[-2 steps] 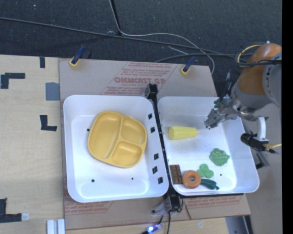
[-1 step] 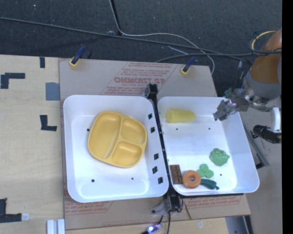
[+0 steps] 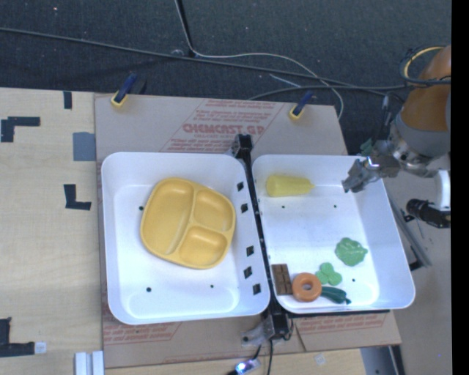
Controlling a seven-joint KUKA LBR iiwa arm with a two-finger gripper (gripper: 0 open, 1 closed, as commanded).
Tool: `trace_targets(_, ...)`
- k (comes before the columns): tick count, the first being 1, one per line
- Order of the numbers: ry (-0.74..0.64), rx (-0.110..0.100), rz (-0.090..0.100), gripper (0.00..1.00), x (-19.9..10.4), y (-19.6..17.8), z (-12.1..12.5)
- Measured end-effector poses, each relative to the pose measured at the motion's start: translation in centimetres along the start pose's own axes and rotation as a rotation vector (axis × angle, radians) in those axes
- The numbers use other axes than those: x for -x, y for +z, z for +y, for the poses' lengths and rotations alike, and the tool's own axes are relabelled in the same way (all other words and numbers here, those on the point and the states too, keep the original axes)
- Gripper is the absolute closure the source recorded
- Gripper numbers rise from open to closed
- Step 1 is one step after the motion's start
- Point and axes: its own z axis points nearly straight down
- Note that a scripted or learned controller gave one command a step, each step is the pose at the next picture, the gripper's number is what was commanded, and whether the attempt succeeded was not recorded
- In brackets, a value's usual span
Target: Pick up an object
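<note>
A light wooden bench (image 3: 44,242) with dark tape marks carries a brown cardboard sheet (image 3: 212,124) printed with red lettering, pinned at its far edge by two yellow-and-blue clamps (image 3: 123,91). On the cardboard lie two shallow white bins side by side, the left bin (image 3: 117,220) and the right bin (image 3: 388,242), touching along a black joining strip (image 3: 253,220). Beyond the bench, thin cables (image 3: 220,55) trail over dark carpet (image 3: 88,22).

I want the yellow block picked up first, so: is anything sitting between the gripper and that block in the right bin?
Nothing visible. The gripper hangs at the right bin's far right rim, and bare white floor lies between it and the yellow block. The other toys cluster at the near edge.
</note>
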Motion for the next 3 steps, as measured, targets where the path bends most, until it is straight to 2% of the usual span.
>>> trace_targets(1,-0.005,-0.001,0.001,1.0,-5.3,-1.1,0.2)
trace_targets(2,-0.005,-0.003,0.001,1.0,-10.5,0.0,0.1)
trace_targets(3,-0.005,-0.001,0.001,1.0,-15.6,-0.5,1.0)
